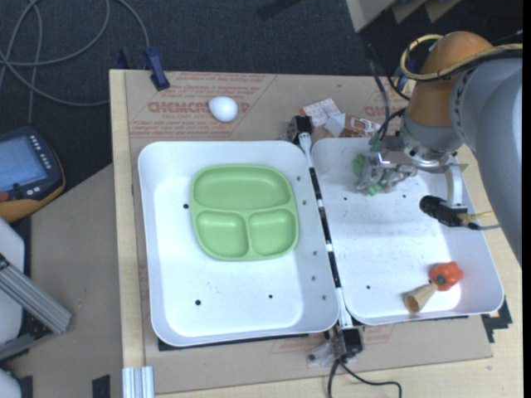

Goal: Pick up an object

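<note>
Reaching into the right bin point(465, 301) at upper right of the frame, the gripper point(377, 175) pinches a small green object point(363, 166)

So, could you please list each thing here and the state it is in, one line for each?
green divided plate: lying flat in the left bin, compartments bare
red and tan toy: lying on its side in the right bin, near corner
green object: in the right bin, right by the gripper
white ball: resting on the bench behind the bins
</note>
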{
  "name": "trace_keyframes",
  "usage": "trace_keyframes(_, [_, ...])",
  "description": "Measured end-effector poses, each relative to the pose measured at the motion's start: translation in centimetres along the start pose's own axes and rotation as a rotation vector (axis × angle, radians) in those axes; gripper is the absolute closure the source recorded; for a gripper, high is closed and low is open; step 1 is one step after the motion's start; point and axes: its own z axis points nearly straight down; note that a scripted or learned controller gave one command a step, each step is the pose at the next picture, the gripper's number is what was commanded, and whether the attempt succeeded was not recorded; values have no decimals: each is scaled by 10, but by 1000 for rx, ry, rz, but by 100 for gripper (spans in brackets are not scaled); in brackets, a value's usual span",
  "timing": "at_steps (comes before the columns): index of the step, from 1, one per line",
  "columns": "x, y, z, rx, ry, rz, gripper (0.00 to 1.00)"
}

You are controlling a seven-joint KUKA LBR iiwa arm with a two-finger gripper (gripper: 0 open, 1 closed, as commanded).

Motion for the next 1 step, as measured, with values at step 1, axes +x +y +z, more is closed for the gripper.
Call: trace_keyframes(1, [100, -51, -96, -55, 2, -12, 100])
